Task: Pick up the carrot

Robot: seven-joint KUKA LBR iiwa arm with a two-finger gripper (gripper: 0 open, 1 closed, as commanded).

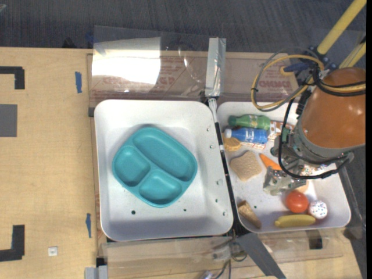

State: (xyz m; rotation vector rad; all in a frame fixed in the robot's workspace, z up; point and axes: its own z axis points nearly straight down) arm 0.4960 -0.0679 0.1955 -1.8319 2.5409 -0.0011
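The carrot (pixel 268 160) is a small orange piece lying in the right bin (pixel 337 182), just right of a slice of bread (pixel 246 165). Only its upper left end shows; the rest runs under the arm. My gripper (pixel 278 182) hangs low over the bin just below and right of the carrot, close to it, under the grey and orange wrist (pixel 331 118). Whether the carrot is touched cannot be told from this view.
The right bin also holds a green bottle (pixel 250 121), a blue and white bottle (pixel 247 135), a red tomato (pixel 297 201), a banana (pixel 294 220), a white spotted ball (pixel 318 209) and a brown chunk (pixel 249 214). A teal divided plate (pixel 153 164) sits in the left bin (pixel 110 214).
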